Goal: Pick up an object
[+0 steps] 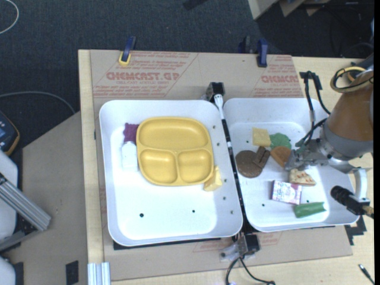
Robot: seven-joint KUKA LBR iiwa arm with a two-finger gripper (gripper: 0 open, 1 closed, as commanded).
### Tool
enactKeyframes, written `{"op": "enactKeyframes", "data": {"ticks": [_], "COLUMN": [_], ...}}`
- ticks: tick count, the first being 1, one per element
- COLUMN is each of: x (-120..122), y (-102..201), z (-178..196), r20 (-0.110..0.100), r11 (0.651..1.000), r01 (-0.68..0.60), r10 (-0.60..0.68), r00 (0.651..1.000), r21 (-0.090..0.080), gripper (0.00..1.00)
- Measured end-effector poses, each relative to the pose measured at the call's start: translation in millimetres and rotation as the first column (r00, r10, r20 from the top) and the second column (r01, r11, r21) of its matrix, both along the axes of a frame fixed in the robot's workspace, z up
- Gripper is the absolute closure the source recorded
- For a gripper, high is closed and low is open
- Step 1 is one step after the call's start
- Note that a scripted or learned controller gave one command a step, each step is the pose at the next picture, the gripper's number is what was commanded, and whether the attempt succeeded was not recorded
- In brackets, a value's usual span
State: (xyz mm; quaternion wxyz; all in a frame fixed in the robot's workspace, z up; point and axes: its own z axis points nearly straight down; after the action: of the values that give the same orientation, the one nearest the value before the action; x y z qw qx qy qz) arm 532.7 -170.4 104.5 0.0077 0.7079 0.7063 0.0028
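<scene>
My gripper (301,158) reaches in from the right and hangs low in the right bin (261,215). It is just above a pizza-slice toy (303,177) and right beside an orange-brown lump (281,155). Close by in the same bin lie a dark brown round piece (249,164), a yellow square (260,136), a green leafy piece (280,140), a pink and white packet (286,192) and a green wedge (310,209). The arm's body hides the bin's right edge.
The left bin (160,221) holds a yellow divided plate (175,149), a purple item (130,130), a white bottle (128,156) and a small yellow piece (214,181). A black divider (228,153) runs between the bins. Cables (312,94) hang at the back right.
</scene>
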Motion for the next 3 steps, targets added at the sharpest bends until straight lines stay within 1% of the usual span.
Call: {"op": "enactKeyframes", "data": {"ticks": [1, 2, 3], "x": [-0.6, -3.4, -2.5], "y": [10.0, 0.5, 0.4], "z": [55.2, 112.5, 121.0], "r20": [-0.008, -0.008, -0.011], "r11": [1.0, 1.0, 1.0], "r01": [-0.005, -0.003, -0.004], "r10": [0.005, 0.003, 0.004], "r00": [1.0, 1.0, 1.0], "r21": [0.005, 0.004, 0.005], "gripper": [1.0, 1.0, 1.0]}}
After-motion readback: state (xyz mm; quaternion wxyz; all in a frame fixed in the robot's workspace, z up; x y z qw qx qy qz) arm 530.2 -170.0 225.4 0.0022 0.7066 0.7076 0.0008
